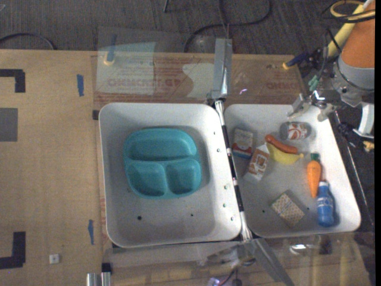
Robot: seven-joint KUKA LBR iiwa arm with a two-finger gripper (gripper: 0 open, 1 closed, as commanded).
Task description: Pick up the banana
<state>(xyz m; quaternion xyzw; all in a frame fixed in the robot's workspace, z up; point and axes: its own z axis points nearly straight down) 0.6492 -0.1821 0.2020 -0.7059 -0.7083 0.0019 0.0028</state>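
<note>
— Scanning from the left, what did the bench hold?

— A teal divided plate [162, 170] sat in the left bin [113, 207]. In the right bin [351, 219] lay two small cartons [250, 151], a can [296, 131], the banana [283, 154] touching a sausage [281, 143], a carrot [314, 176] and a blue bottle [324, 202].

— And the pick?

— Not begun, by the look of it. The gripper [309, 106] hung over the bin's far right corner, jaws spread wide and holding nothing, near the can and apart from the banana. Reaching, closing and lifting all remained.
</note>
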